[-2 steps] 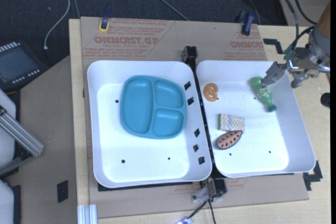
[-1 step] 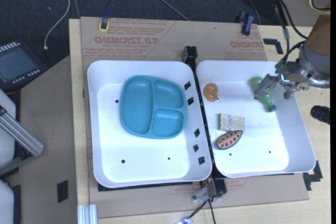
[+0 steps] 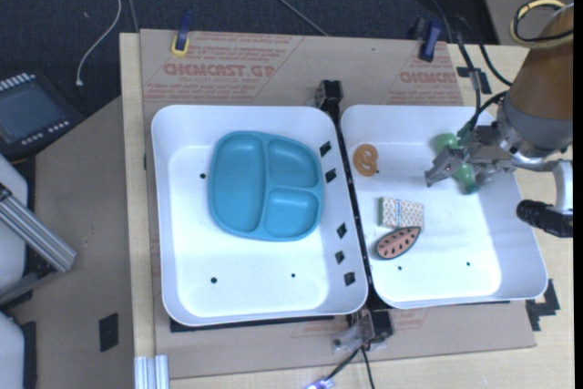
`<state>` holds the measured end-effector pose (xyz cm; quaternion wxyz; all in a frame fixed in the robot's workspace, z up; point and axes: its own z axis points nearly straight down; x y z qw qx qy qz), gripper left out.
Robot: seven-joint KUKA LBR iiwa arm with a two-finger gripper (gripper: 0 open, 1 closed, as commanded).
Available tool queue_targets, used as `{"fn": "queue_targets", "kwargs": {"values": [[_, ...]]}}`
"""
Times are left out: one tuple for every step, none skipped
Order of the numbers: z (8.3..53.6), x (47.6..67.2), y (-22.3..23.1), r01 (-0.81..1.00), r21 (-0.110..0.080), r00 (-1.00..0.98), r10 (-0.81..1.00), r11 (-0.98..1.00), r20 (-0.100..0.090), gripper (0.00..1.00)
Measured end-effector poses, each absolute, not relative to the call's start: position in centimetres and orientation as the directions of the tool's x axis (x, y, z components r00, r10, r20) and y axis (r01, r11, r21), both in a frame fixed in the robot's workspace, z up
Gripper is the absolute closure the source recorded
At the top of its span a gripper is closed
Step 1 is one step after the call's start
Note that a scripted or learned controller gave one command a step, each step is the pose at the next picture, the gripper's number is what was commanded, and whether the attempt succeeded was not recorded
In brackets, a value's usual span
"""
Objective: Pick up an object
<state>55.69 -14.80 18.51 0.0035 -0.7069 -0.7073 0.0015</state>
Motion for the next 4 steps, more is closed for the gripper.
{"fn": "queue_targets", "kwargs": {"values": [[12.2,55.9,-14.6,1.000,-0.008,0.000,1.000,0.000,0.003,0.00],[13.7,56.1,-14.6,1.000,0.001,0.000,1.000,0.000,0.001,1.00],[19.0,55.2,-15.0,1.000,0.005,0.001,1.000,-0.001,-0.001,1.00],[25.5,55.4,-15.4,1.000,0.009,-0.001,1.000,0.001,-0.002,1.00]]}}
